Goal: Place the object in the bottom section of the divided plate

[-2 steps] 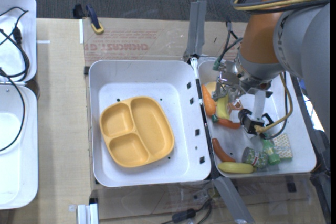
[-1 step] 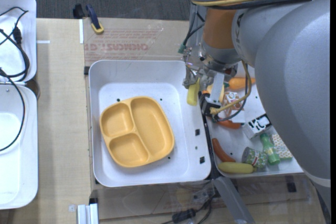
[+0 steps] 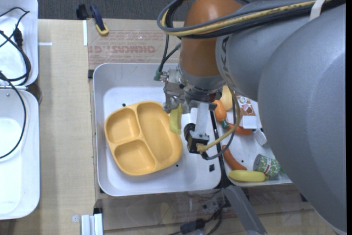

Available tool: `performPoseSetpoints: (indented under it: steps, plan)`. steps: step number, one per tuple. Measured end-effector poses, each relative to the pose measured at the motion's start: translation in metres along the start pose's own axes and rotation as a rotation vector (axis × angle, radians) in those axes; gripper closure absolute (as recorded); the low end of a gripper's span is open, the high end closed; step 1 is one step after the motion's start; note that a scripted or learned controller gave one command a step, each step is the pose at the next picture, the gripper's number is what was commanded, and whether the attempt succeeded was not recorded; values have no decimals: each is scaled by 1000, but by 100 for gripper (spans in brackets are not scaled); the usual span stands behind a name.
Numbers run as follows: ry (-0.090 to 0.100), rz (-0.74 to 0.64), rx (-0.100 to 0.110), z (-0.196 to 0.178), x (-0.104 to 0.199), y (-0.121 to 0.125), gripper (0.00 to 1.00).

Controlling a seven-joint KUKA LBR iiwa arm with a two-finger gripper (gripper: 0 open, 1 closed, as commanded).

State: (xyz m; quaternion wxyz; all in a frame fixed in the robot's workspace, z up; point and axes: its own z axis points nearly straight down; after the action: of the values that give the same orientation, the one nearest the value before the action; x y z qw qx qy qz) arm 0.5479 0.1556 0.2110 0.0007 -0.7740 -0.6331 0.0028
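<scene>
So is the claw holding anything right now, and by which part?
Cannot be told. The claw is hidden under the wrist; a yellow-green object hangs just below it beside the divided plate, but no grip shows.

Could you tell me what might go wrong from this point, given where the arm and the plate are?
1. The gripper hangs at the right rim of the yellow divided plate, by its large right section; a release here could well miss the bottom section.
2. The yellow-green object at the gripper overlaps that rim, so a descent might nudge or tip the plate.
3. The loose cable below the wrist might snag the toy food piled nearby.
</scene>
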Motion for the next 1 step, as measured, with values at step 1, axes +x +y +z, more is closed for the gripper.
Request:
performPoseSetpoints:
  steps: [1]
  plan:
    - [-1, 49, 0, -19, 0, -38, 100]
